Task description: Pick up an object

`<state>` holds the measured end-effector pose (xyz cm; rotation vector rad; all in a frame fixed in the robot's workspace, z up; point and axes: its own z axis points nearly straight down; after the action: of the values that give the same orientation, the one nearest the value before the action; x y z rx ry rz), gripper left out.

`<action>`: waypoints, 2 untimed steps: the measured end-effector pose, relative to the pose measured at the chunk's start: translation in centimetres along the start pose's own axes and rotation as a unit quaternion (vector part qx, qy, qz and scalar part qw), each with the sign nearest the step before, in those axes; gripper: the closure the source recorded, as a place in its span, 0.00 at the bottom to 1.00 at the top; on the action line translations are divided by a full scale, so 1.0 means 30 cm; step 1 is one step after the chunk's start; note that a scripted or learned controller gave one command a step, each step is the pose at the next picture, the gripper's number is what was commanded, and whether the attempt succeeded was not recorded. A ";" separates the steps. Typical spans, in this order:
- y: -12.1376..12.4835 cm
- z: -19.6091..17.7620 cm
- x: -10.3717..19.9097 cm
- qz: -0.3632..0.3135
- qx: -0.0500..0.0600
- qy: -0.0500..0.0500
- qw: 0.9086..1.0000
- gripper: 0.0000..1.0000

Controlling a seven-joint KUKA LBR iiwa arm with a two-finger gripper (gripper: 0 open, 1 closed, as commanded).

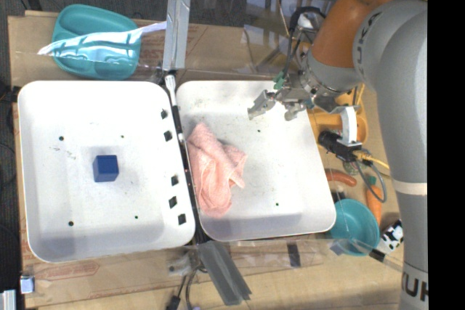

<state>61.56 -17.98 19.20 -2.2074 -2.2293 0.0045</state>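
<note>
A crumpled pink cloth (213, 169) lies at the left side of the right bin (290, 170), against the divider. A small blue cube (106, 168) rests near the middle of the left bin (43, 156). My gripper (275, 107) hangs over the upper part of the right bin, up and to the right of the cloth, its fingers spread apart with nothing between them. The grey arm with its orange band comes in from the upper right.
A teal scoop-shaped container (94, 40) with a white plastic strip lies beyond the left bin. A teal bowl (354, 225) and orange tools with cables sit right of the right bin. A taped metal bar (174, 33) stands at the bins' junction.
</note>
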 end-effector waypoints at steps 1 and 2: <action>-0.113 0.326 0.146 -0.094 -0.001 0.000 0.996 0.00; -0.236 0.333 0.166 -0.117 -0.002 -0.001 0.993 0.00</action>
<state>54.38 -13.05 9.25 -1.9340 -2.4745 0.0006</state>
